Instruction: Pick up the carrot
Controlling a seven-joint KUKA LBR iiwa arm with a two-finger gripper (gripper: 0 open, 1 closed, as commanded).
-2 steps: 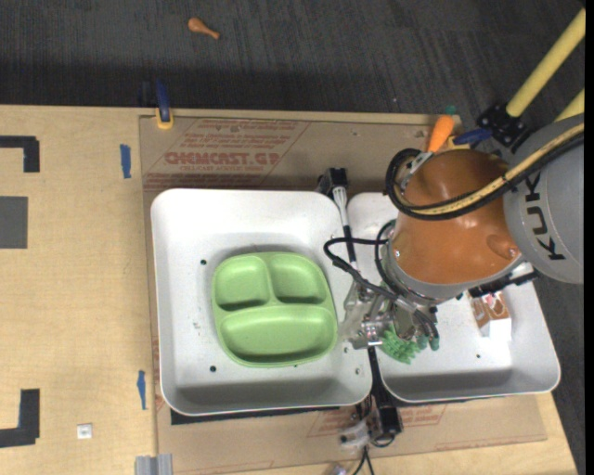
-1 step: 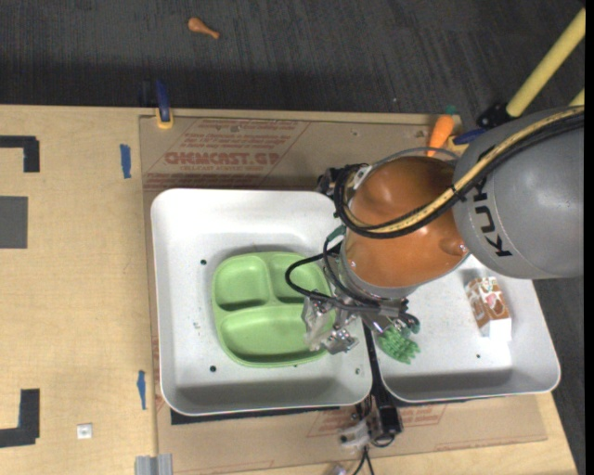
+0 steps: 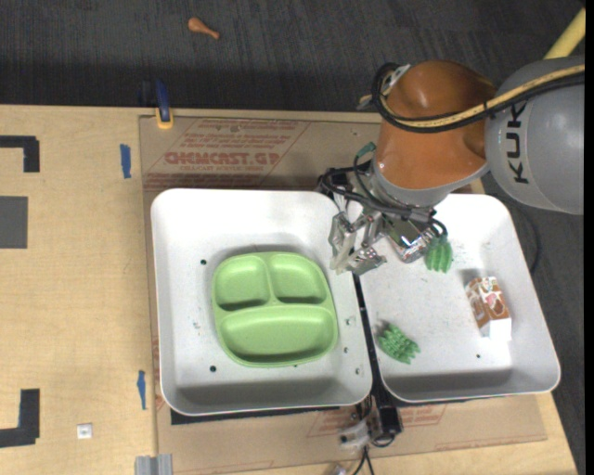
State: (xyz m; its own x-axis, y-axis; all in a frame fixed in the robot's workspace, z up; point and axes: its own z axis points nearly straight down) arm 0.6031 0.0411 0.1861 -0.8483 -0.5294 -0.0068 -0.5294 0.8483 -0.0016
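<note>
while claw [image 3: 357, 249] hangs over bin divider, carrot [image 3: 203, 28] lies outside bins.

My bench [image 3: 74, 306] was light plywood with black tape marks [image 3: 20, 153] at the left edge and blue tape bits [image 3: 125, 160]. Cardboard sheet [image 3: 223, 153] lay under the bins. Dark floor [image 3: 278, 42] ran behind. Lighting was even.

We see the grey arm [image 3: 548, 139] entering from 3 o'clock, orange band [image 3: 432, 116] above the wrist, gripper [image 3: 357, 250] pointing down toward 7 o'clock, nothing visibly between its fingers.
</note>
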